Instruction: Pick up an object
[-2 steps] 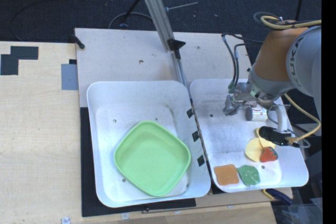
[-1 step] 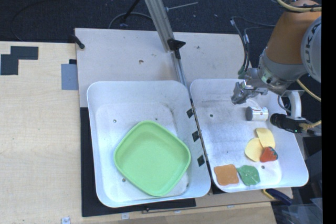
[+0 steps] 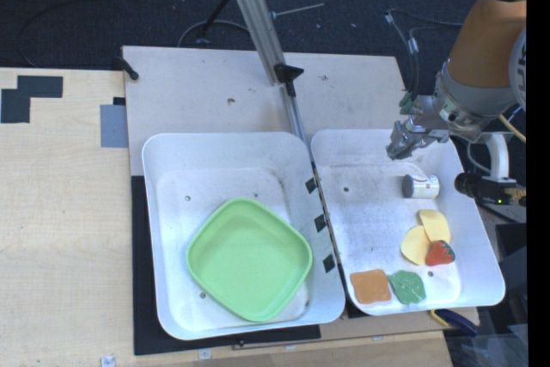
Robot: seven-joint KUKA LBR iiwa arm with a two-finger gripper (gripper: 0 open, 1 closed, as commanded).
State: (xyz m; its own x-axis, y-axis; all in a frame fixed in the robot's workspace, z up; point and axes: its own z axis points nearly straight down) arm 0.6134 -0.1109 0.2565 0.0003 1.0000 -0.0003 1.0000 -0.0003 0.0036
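I've got the gripper (image 3: 402, 142) hanging at the right bin's (image 3: 361, 211) 1 o'clock, nothing in it; can't tell its state. Likely target, the small white cylinder (image 3: 421, 185), lies just beside at its 5 o'clock; food-like pieces (image 3: 427, 243) cluster toward 5 o'clock, green plate (image 3: 249, 259) in left bin (image 3: 172, 176).

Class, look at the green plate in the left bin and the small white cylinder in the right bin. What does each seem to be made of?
Green plate: probably moulded plastic, matte to satin; even pale green colour, soft rounded rim. Small white cylinder: unclear, perhaps plastic or paper-wrapped with a dark end; too small to settle.
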